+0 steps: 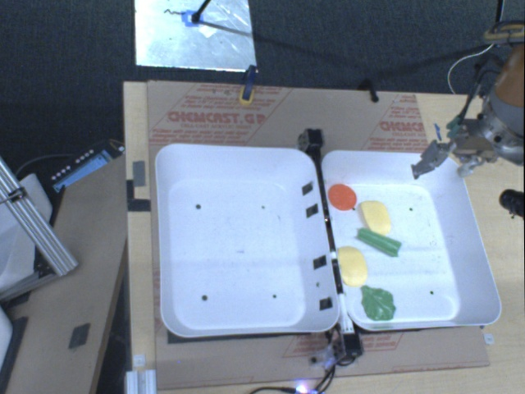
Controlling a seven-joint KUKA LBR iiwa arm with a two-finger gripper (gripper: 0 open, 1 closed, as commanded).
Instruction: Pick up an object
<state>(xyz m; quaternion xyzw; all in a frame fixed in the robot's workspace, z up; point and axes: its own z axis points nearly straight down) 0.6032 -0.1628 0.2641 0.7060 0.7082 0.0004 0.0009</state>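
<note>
From the overhead camera, the hand [443, 156] hovers over the right bin's [459, 245] far rim, holding nothing; how wide it stands, I cannot tell. Below and to its left sit small toy foods; the green bean piece [379, 242] looks light, rigid, slick, so pinch across its narrow middle.
</note>
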